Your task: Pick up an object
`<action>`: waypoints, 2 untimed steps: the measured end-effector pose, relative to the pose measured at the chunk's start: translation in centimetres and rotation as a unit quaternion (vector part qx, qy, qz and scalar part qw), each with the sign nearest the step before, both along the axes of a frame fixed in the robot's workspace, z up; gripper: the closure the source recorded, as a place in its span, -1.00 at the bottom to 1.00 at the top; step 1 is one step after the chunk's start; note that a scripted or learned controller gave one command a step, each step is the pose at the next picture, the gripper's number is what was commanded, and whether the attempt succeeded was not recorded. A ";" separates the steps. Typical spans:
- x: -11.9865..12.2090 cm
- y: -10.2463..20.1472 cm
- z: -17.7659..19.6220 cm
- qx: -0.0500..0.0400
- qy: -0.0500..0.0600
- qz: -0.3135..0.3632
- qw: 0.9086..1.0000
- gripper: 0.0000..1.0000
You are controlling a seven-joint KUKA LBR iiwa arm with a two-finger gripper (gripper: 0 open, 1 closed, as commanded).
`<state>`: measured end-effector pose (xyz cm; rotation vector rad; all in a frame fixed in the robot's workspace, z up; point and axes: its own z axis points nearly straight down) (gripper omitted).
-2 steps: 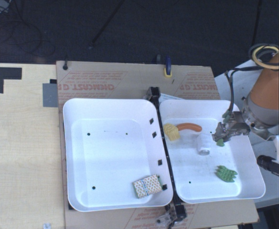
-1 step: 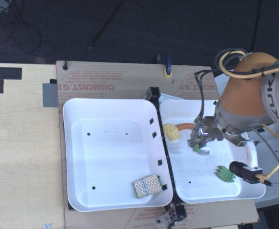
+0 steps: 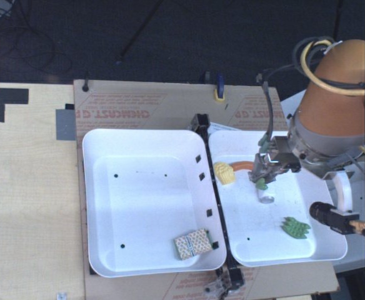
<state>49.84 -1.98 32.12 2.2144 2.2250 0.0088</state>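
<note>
In the right bin (image 3: 276,255) lie a yellow corn-like piece (image 3: 224,173), an orange carrot-like piece (image 3: 242,165) just behind it, a small pale cylinder (image 3: 267,196) and a green leafy item (image 3: 295,227) near the front right. My gripper (image 3: 262,179) hangs over the middle of the right bin, right above the pale cylinder, with a small green bit at its tip. A patterned tan block (image 3: 192,243) rests in the front right corner of the left bin (image 3: 107,149).
The two white bins sit side by side on a cardboard sheet (image 3: 145,105), joined by black clips (image 3: 201,122). A blue-and-yellow clamp (image 3: 220,90) stands at the back edge. The grey and orange arm (image 3: 332,99) covers the right bin's back right part.
</note>
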 end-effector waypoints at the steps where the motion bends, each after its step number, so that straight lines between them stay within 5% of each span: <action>1: -1.6 6.4 -2.6 0.000 0.006 0.000 1.000 1.00; 2: -2.4 -0.4 -5.7 -0.002 0.006 -0.006 1.000 1.00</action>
